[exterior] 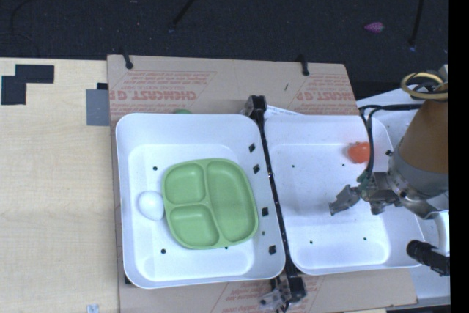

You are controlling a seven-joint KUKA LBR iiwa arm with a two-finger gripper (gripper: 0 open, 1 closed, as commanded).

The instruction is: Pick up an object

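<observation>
Left bin (139,260), lower left of frame: pale green three-compartment plastic plate (209,202), small white ball (151,204) touching its left edge. Right bin (333,264), centre right: two-finger gripper (350,200) low over bare floor, fingers spread, nothing between them. Small orange rounded object (359,152) further up, near the bin's back right wall, apart from gripper. Likely nearest target. Advice: centre over orange object, straddle it squarely, descend fully before closing; wall close by, risk of a finger catching it.

In the left bin (132,157) a green divided plate (210,203) and a white ball (151,204) crowd the middle. The right bin (322,245) lies open except an orange object (359,152) near its far right corner.
</observation>
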